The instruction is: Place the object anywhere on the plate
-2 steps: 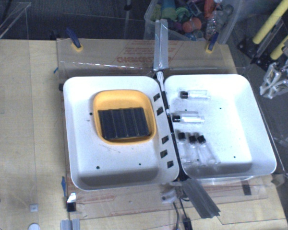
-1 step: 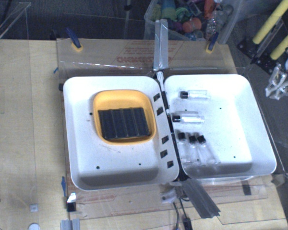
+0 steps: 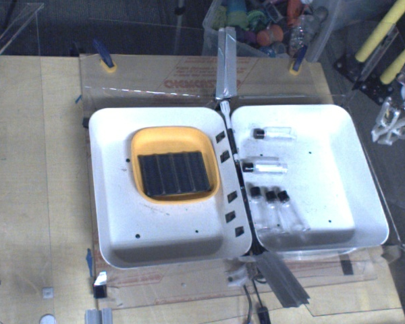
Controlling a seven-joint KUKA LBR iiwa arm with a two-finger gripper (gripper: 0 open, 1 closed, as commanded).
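A yellow square plate (image 3: pixel 142 142) lies in the left white bin (image 3: pixel 108 201). A dark ribbed rectangular block (image 3: pixel 174 173) rests flat on the plate's middle. In the right white bin (image 3: pixel 337 167) lie several small clear vials with black caps, one at the back (image 3: pixel 273 133), one at mid-left (image 3: pixel 263 167), and a cluster lower down (image 3: pixel 275 201). My gripper (image 3: pixel 390 121) hangs at the far right, outside the right bin's edge and away from every object.
A divider strip with black marks (image 3: pixel 229 181) runs between the bins. A clear box of colourful toys (image 3: pixel 270 9) stands behind them. Yellow foam tubes (image 3: pixel 391 15) lean at the back right. Blue clamps (image 3: pixel 106 61) hold the backing sheet.
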